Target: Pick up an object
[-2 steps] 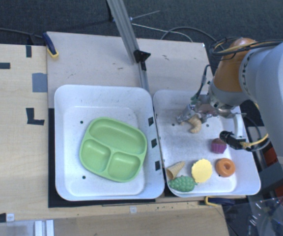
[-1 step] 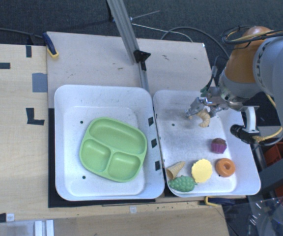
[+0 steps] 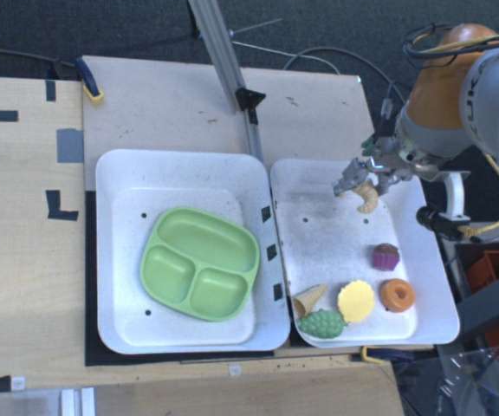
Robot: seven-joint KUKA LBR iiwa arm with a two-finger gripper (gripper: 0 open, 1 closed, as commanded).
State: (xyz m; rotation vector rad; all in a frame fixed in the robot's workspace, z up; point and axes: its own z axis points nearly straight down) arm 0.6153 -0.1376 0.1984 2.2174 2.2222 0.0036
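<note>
My gripper point(image 3: 364, 183) hangs over the far part of the right bin point(image 3: 319, 232), with the grey and orange arm behind it at the right. A small tan curved object point(image 3: 368, 199) sits right at the gripper's tip, partly hidden by it; whether it is gripped or lying on the bin floor cannot be told. Further objects lie toward the near end of the right bin: a purple piece point(image 3: 385, 255), an orange ring point(image 3: 397, 294), a yellow round piece point(image 3: 355, 301), a green bumpy piece point(image 3: 321, 323) and a tan cone point(image 3: 309, 298).
The left bin point(image 3: 119, 232) holds a green divided tray point(image 3: 200, 263). A slanted metal pole point(image 3: 223, 50) stands behind the bins, ending near the wall between them. Cables run across the dark floor behind the bench.
</note>
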